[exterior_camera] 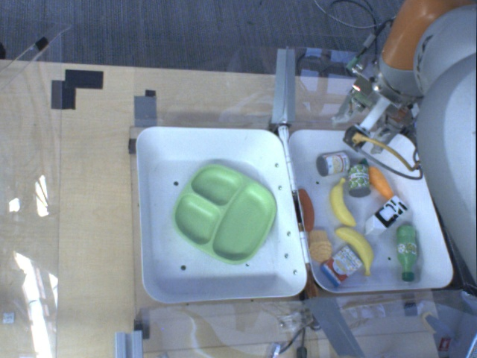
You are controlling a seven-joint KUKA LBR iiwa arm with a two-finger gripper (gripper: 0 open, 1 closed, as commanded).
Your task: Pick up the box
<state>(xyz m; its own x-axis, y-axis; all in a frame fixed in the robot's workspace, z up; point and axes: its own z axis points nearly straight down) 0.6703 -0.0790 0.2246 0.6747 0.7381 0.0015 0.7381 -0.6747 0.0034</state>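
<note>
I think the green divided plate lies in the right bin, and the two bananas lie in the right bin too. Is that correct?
Not quite. The camera view shows the green divided plate in the left bin, not the right one. The two bananas do lie in the right bin.

The arm (447, 88) is bulky and smooth grey, with an orange band (414, 24) above its wrist; black cables (346, 6) loop beside that band.

green tray (226, 213) in left bin | bananas (342, 203), bottle (406, 251) right

Light wooden bench (74, 200); grey, perhaps carpeted floor (186, 10).
</note>
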